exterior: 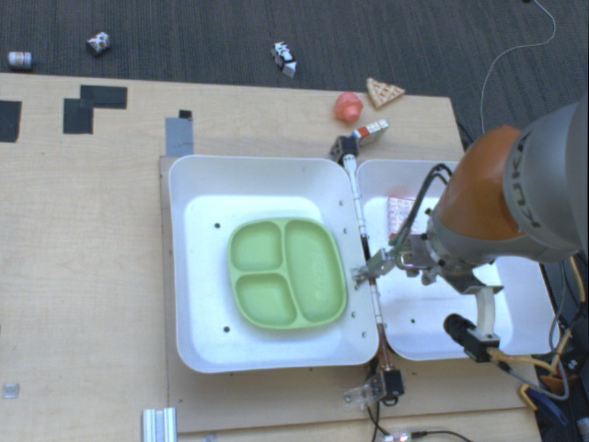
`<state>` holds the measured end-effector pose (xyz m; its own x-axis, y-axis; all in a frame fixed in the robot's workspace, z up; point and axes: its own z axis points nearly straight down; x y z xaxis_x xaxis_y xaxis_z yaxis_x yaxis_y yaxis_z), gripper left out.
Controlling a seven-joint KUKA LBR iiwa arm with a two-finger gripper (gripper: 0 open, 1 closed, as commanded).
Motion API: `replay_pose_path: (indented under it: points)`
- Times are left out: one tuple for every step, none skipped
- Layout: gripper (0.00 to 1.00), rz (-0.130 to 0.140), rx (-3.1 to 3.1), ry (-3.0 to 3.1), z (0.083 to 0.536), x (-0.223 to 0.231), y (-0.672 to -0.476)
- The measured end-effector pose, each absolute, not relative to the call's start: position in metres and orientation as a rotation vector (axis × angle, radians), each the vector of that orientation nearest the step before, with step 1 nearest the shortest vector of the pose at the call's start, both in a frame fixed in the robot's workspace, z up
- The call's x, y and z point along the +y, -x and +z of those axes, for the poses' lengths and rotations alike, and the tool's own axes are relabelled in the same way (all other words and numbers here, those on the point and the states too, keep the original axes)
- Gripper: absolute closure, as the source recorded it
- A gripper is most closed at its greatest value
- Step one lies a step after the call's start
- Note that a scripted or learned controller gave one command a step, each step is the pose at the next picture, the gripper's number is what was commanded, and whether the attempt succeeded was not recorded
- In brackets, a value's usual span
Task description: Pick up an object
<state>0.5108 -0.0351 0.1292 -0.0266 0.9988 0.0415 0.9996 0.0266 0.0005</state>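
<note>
With nothing visibly grasped, the arm hangs over the right shallow white bin (515, 330), its gripper (419, 258) state impossible to tell; next it must descend onto the pink-and-white flat packet (398, 215).

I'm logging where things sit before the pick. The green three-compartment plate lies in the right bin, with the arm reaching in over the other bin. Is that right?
Not quite. The camera view shows the green three-compartment plate lying in the left bin, not the right one. The arm reaches in over the other bin, the right bin, as you said.
</note>
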Motion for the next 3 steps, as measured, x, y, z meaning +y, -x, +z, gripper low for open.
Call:
replay_pose_path:
  points:
    - [0.0, -0.046, -2.23, 2.171, 0.1291, -0.0351, -0.5109]
    - [0.0, -0.046, -2.23, 2.172, 0.1291, -0.0351, -0.5109]
    - [0.0, -0.04, -2.221, 2.153, 0.1254, -0.0379, -0.5201]
